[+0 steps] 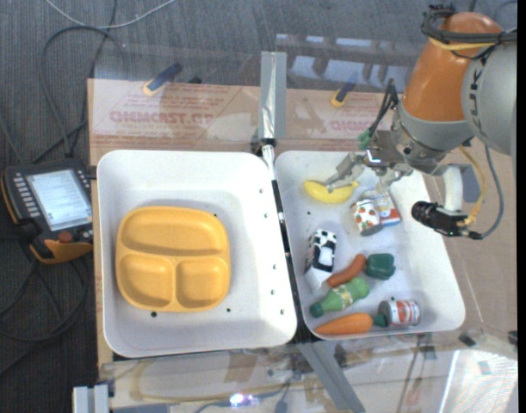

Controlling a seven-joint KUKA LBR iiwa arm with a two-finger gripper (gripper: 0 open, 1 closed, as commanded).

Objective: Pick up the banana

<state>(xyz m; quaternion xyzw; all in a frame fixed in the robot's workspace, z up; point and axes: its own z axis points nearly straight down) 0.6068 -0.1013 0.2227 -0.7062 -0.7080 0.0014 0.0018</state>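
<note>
The yellow banana [328, 192] lies in the right bin [448, 269], near its far left corner. My gripper [361, 188] hangs over the far part of that bin, just right of the banana. Its fingers are spread open, and one fingertip [340, 179] sits over the banana's right end. The other finger points down toward a red and white carton [374, 216]. Nothing is held between the fingers.
The right bin also holds a black and white cow toy [322, 250], two carrots [346, 270] [344, 323], a green pepper [380, 265], a green bottle [340, 297] and a can [402, 312]. A yellow divided tray [173, 257] lies in the left bin [125, 166].
</note>
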